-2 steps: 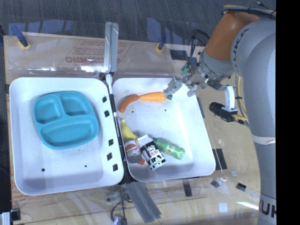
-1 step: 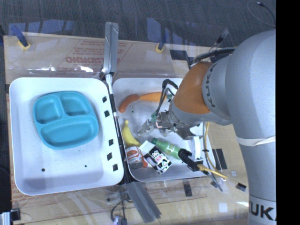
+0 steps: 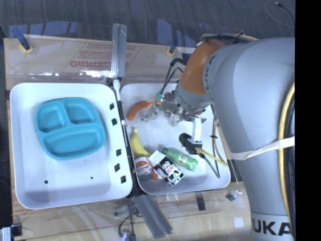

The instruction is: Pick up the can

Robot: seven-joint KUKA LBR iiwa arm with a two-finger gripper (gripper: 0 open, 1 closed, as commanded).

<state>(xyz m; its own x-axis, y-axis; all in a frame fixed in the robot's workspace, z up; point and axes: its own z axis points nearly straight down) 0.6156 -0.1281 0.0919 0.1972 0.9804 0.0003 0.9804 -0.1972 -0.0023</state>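
Can (image 3: 143,167) upright, long axis vertical

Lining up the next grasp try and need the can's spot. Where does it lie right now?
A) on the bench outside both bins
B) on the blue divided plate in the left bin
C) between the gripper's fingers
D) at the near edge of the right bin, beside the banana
D: the can lies at the right bin's near edge, just below the banana and left of the cow-patterned carton.

Two bins (image 3: 20,149), one plate (image 3: 70,126), banana (image 3: 139,144), carrot (image 3: 138,109), can (image 3: 143,167), bottle (image 3: 181,159), carton (image 3: 168,168).
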